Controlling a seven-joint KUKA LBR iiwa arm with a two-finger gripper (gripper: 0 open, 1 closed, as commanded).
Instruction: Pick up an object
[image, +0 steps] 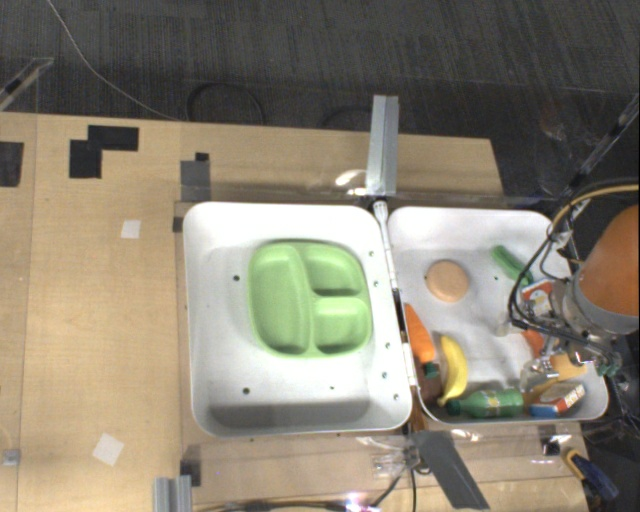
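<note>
The right bin (470, 225) holds several small objects. A tan round disc (448, 281) lies near its middle and a green stick-like piece (506, 262) sits behind it to the right. Along the left wall lie an orange carrot (421, 335) and a yellow banana (455, 366). A green bottle (487, 402) rests on its side by the front wall, with a blue and orange item (560, 402) to its right. My gripper (548, 368) reaches down at the bin's right side, just above that front-right clutter, under the orange band (612, 272) and a tangle of cables.
The left bin (215, 400) carries a green divided plate (305, 297) in its middle. A metal post (383, 145) stands behind the wall between the bins. Wooden bench surface (90, 330) extends to the left.
</note>
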